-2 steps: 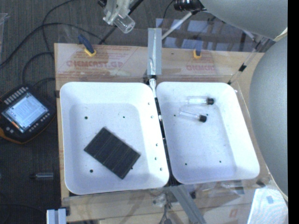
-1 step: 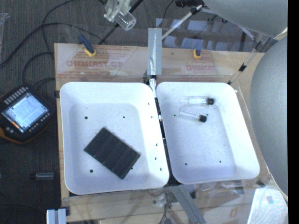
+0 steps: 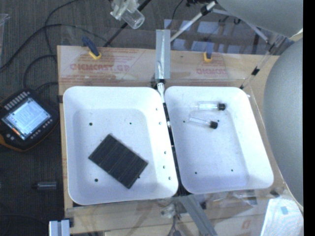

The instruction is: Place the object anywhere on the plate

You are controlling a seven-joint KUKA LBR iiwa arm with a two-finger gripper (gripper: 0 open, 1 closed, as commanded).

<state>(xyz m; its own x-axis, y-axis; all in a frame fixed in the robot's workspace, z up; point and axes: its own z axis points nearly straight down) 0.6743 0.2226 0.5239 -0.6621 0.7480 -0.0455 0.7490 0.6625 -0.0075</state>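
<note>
Pincer [image 3: 129,9] high beyond the bins, clasping a clear tube [image 3: 134,17]

A dark ribbed plate [image 3: 118,161] lies tilted in the left bin [image 3: 78,107]. Two clear vials with black caps [image 3: 210,106] [image 3: 203,121] lie near each other in the right bin [image 3: 246,146], well apart from the plate.

Two bins, left [image 3: 78,109] and right [image 3: 246,132], white plastic, matt, finely speckled. Dark plate [image 3: 118,161] at the left bin's 6 o'clock, matt, ribbed in parallel grooves. Two vials [image 3: 211,106] [image 3: 203,120] toward the right bin's 12 o'clock, clear and glossy, black caps. Bench [image 3: 123,68] looking like pale wood under a shiny clear sheet. Arm [image 3: 290,112] at 3 o'clock, smooth grey, satin sheen.
</note>
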